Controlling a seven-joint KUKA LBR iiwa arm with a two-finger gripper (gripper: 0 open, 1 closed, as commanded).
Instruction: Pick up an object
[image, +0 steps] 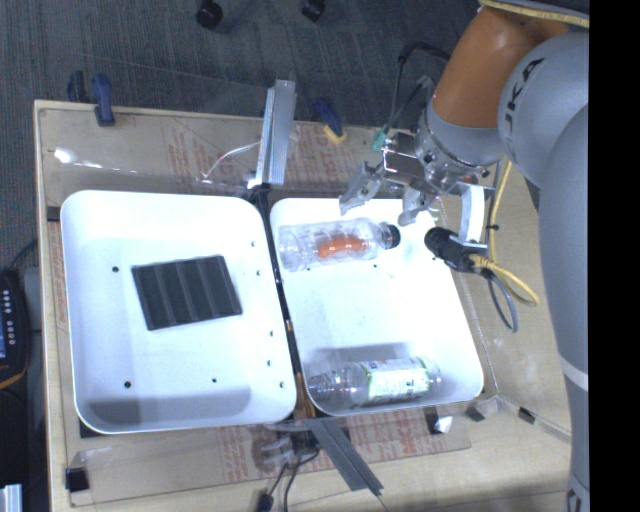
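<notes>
The gripper (383, 205) hangs over the far edge of the right bin (455, 310), its two fingers spread apart with nothing between them. One finger (356, 194) slants out toward the divider side, the other finger (412, 210) points down nearer the arm. The grey arm (545, 120) with its orange band (478, 60) comes in from the right above it, and a yellow cable (512, 282) loops down beside the bin's right rim.

Just under the gripper, a little toward the divider, lies a clear plastic bottle with an orange label (335, 243). It rests on its side near the far wall of the right bin, its long axis running across the bin, roughly parallel to that wall. Its dark cap (390, 236) points toward the arm's side and sits almost directly below the spread fingers; the bottle's base reaches close to the bin's left wall. I can't tell whether the fingertips touch it, though they seem to sit just above the cap end.

Well apart from the gripper, against the near wall of the same bin, a second clear bottle with a green-and-white label (375, 381) also lies on its side, its long axis again across the bin.

The left bin (90, 300) holds a dark ribbed rectangular pad (187, 291), lying flat and slightly skewed, toward its middle.
</notes>
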